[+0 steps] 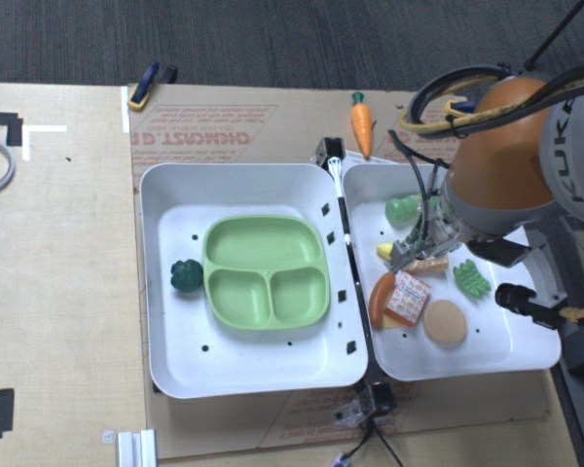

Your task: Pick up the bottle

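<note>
Bottle — red-white label, text unreadable; arm — "KUKA" partly visible.

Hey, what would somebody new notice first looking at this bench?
Probably the big grey arm with its orange band, reaching in over the right bin, where a bottle with a red and white label lies among small toy foods. Next, the green divided tray in the left bin.
</note>
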You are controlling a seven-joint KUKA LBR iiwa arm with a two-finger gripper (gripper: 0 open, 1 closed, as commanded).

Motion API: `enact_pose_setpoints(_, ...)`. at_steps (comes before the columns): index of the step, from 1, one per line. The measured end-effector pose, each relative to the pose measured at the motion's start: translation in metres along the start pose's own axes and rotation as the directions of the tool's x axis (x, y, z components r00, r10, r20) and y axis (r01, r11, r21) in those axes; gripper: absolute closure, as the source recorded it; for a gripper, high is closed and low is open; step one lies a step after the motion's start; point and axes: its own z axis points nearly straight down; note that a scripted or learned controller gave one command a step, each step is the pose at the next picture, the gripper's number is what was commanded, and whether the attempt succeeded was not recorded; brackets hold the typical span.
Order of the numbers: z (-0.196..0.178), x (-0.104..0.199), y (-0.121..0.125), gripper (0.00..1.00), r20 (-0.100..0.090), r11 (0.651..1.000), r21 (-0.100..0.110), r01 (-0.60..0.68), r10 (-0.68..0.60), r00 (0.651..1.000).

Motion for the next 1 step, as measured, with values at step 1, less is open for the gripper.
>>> enact_pose_setpoints(1,-0.1223,0.0342,-0.0337,1.00,0.001,0.957,-0.001,0.288,-0.288,0.957)
